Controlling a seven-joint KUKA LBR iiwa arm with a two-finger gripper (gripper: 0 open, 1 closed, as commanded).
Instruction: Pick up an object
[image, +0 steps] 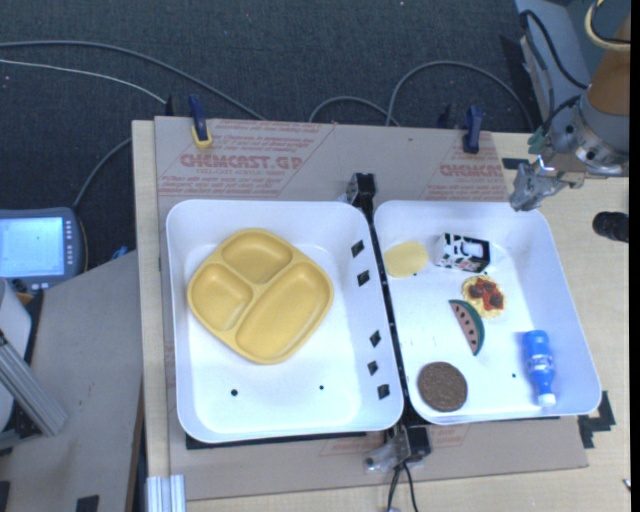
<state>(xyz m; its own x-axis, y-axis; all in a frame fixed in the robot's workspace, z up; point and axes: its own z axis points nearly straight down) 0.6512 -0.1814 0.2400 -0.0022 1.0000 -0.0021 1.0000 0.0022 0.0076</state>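
Observation:
The right bin (572, 310) holds several small items: a yellow disc (405, 259), a black-and-white cow-patterned piece (465, 252), a small pizza-like piece (485, 295), a watermelon slice (467, 327), a brown round cookie (441, 386) and a blue bottle (538, 366). My gripper (526, 193) hangs above the bin's far right corner, up and to the right of the cow-patterned piece. Nothing shows between its fingers. The arm reaches in from the upper right.
The left bin (190, 360) holds a yellow divided plate (261, 294). Black clips (365, 190) join the bins along the middle seam. Blue clamps (199, 118) hold the cardboard board at the back. A small monitor (38, 245) sits at the far left.

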